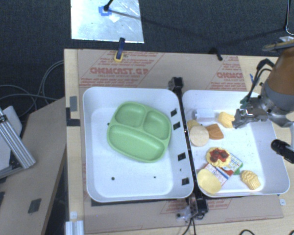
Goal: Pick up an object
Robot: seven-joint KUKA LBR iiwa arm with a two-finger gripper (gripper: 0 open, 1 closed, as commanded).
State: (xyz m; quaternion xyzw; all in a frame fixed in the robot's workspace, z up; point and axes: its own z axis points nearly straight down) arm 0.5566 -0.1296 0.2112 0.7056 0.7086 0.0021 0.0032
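Yellow round food (209,180), lying below-left of the fingers (239,117), is passed over, since a yellow piece (226,119) is seen just left of them; whether they are apart cannot be told, so a level descent is advised.

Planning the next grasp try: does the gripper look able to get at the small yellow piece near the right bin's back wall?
Probably yes. The gripper hangs right beside the small yellow piece, with bare bin floor around it and nothing stacked on it.
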